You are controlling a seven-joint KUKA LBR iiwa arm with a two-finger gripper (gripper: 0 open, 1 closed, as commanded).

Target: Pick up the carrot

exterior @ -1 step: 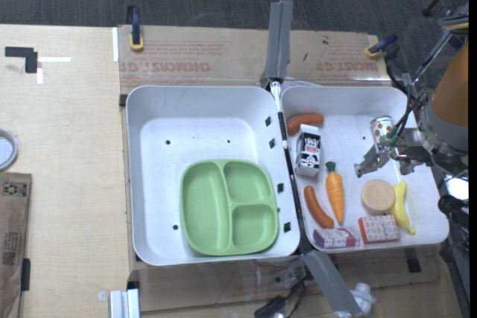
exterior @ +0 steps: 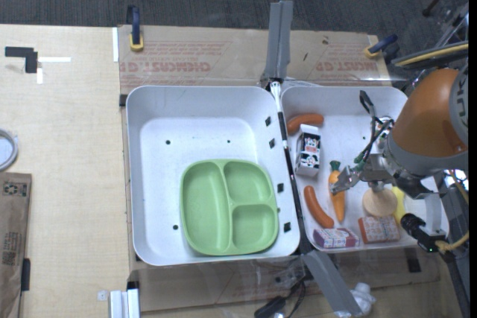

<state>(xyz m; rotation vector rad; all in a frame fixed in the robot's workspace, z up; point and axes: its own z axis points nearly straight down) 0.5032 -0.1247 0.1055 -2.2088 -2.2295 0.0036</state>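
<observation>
The carrot (exterior: pixel 338 199) is orange with a small green top and lies in the right bin (exterior: pixel 335 104), pointing toward the front edge. My gripper (exterior: pixel 347 178) hangs directly over the carrot's leafy end, reaching in from the right below the orange wrist band. From this angle it appears to touch or sit just above the carrot. The carrot rests on the bin floor.
Close around the carrot are an orange sausage (exterior: pixel 319 207) to its left, a milk carton (exterior: pixel 308 151), a second sausage (exterior: pixel 305 121), a wooden piece (exterior: pixel 380 202), a pink box (exterior: pixel 334 237) and a red box (exterior: pixel 378 229). The left bin (exterior: pixel 149 160) holds a green divided plate (exterior: pixel 229 206).
</observation>
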